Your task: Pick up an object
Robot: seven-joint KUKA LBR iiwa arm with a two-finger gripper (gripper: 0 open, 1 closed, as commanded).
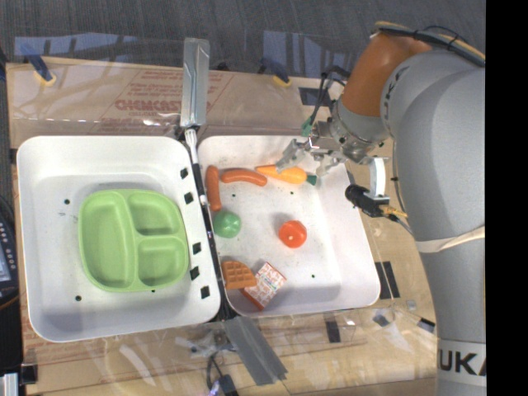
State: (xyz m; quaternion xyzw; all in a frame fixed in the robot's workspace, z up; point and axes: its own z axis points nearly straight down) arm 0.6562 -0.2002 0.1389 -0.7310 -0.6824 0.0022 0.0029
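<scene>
Spread apart, the jaws of the gripper [307,157] hang over the back of the right bin [346,258], pinching nothing. Just under them lies a toy carrot [285,172], its long axis running nine to three o'clock, green top toward three. Judged from here, the carrot sits at about seven o'clock from the jaws, so a short drop would straddle it.

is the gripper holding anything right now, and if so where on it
Cannot be told. The gripper sits low over the right bin, right at the carrot, near its green-tipped end, but the view does not show the carrot between its fingers.
</scene>
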